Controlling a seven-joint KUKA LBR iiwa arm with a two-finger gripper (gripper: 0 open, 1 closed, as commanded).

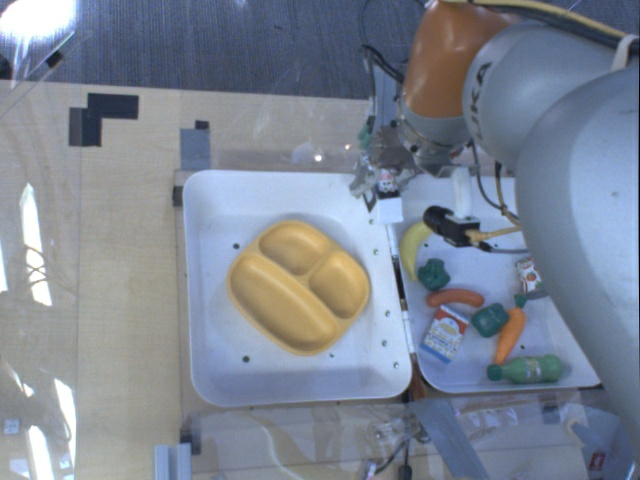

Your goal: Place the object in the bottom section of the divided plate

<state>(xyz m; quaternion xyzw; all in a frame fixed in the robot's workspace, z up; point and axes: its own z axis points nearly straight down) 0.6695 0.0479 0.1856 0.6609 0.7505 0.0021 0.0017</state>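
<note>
The right bin [585, 373] holds a banana [411, 248], sausage [456, 297], carrot [509, 335], green bottle [527, 370] and small carton [444, 334].

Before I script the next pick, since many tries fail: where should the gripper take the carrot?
Probably mid-body, from above, fingers closing across the carrot. It lies flat and slanted in the right bin, narrowing downward, its green top touching a green piece.

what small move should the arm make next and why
Probably move the hand right and down over the toys, perhaps toward the banana. It sits at the rim between the bins with nothing seen between its fingers, and the yellow plate holds nothing yet.
</note>
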